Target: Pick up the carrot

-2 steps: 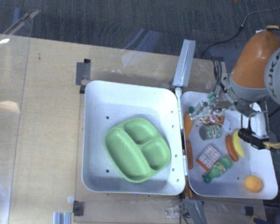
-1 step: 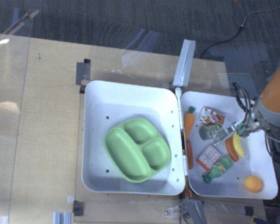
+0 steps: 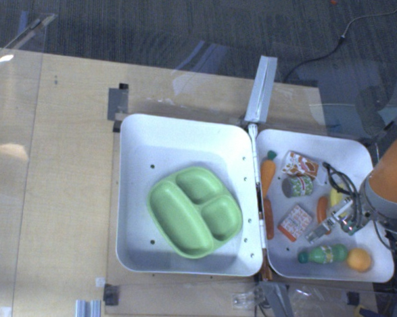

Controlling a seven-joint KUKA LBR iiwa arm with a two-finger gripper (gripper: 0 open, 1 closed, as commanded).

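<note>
Leftmost, the pale wooden bench (image 3: 48, 178) lies bare up to the left shallow white bin (image 3: 138, 143), where a green three-compartment plastic plate (image 3: 195, 210) sits near the middle, with open white floor around it on all sides.

Right of the shared rims, the right shallow white bin (image 3: 361, 153) is crowded. An orange toy carrot with a green top (image 3: 267, 173) lies along this bin's left wall, just beside the rim. Its long axis runs nearly up and down the view; the green top points toward the far edge, the narrow tip toward the near edge. Below it a thin reddish-orange stick-shaped item (image 3: 269, 219) continues along the same wall. That wall leaves almost no room on the carrot's left; on its right a small gap separates it from a red-and-white printed packet (image 3: 300, 165) and a small grey-green can (image 3: 297, 187). A red-and-white flat box (image 3: 294, 223) lies lower, then a green toy bottle (image 3: 324, 254) and an orange round fruit (image 3: 359, 260) near the near wall.

Further right, the silvery two-finger gripper (image 3: 330, 221) hangs low over the bin's middle right, beside a small orange piece (image 3: 322, 208). Whether its fingers are spread or closed cannot be told, and nothing is visibly between them. The carrot lies well apart, to the gripper's left and a little farther back, with the can and box between them.
</note>
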